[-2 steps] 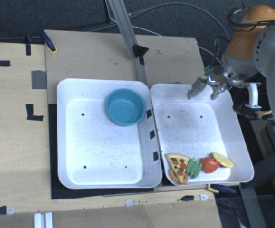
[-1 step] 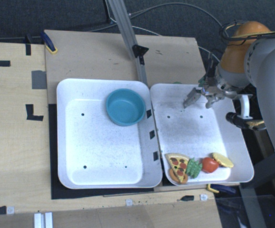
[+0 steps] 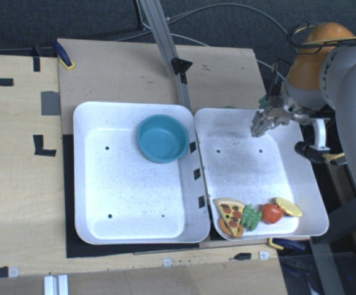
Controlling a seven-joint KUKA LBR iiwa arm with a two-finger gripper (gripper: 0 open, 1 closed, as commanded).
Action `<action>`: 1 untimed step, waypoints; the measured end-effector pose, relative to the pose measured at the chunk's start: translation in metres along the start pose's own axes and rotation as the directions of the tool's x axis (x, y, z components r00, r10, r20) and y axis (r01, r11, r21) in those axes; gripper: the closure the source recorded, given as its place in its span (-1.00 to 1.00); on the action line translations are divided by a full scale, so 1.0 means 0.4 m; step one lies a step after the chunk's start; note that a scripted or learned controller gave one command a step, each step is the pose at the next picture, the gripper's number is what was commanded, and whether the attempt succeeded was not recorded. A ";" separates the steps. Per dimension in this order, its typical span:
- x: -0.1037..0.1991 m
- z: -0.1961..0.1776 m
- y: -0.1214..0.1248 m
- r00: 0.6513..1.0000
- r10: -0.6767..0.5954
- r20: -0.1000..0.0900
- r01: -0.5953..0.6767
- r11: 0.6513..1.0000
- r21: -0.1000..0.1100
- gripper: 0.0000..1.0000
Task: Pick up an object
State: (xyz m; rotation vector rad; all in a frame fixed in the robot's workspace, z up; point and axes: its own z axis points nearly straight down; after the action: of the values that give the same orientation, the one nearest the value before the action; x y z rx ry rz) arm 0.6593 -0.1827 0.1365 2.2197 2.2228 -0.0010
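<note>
Camera view showed the gripper (image 3: 262,126) above the right bin's (image 3: 245,165) far end; whether it was open I cannot tell, and nothing showed in it. The pizza (image 3: 229,216), greens (image 3: 250,216), tomato (image 3: 271,213) and banana (image 3: 288,207) lay well apart from it at the near edge, the bowl (image 3: 162,138) in the left bin (image 3: 98,183), so picking seemed not yet begun.

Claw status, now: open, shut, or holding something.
Claw: cannot be told; it hangs over the back of the right bin, apart from the toy food at the front.
</note>
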 end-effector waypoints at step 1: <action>-0.006 -0.109 -0.011 1.000 0.001 0.000 -0.001 1.000 -0.003 1.00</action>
State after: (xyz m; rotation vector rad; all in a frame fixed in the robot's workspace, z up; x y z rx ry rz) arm 0.6550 -0.1850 0.1801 2.2188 2.2201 0.0025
